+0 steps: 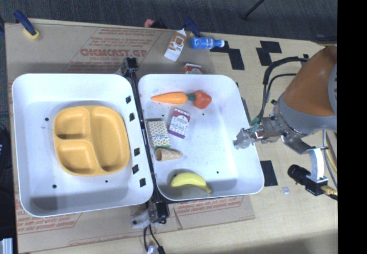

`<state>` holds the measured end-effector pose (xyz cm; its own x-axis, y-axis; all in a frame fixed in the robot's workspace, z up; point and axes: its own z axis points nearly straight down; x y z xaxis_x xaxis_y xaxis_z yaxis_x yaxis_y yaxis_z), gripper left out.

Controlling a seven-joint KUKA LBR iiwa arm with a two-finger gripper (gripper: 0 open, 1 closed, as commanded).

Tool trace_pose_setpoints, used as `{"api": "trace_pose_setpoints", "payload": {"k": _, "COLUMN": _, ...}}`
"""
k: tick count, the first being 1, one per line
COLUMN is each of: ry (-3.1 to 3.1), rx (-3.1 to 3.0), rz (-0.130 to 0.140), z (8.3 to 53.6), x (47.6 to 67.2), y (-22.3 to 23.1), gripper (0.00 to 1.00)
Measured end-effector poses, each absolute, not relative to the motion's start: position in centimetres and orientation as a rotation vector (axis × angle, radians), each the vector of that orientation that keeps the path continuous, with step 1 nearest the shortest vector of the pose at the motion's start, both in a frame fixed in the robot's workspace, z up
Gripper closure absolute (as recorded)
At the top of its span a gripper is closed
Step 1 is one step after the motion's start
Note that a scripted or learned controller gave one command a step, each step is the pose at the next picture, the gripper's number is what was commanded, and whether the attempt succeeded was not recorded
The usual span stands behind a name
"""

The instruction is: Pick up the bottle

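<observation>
Your gripper (245, 137) is hovering at the right bin's (243, 174) right rim; I cannot tell how its jaws stand. The bottle (202, 43) is lying on the bench beyond that bin's far edge, well apart from the gripper. A carrot (170, 98) and a banana (189, 182) are sitting inside the bin.

Lab: taped bench (275, 201), robot bins (23, 132)

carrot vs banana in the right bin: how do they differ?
Colour: the carrot is orange, the banana yellow.
Shape: the carrot is straight and tapered, the banana curved.
Place: the carrot lies near the far wall of the right bin, touching a red item; the banana lies near the near wall, alone.
Shared: both lie flat, roughly left to right, and the gripper touches neither.
</observation>
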<state>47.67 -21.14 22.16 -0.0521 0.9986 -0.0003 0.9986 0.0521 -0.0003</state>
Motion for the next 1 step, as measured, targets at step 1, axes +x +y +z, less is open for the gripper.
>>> {"api": "trace_pose_setpoints", "payload": {"k": 1, "ry": 2.219, "rx": 2.230, "rz": -0.002, "z": 19.22, "x": 47.61, "y": -21.05, "gripper": 1.00}}
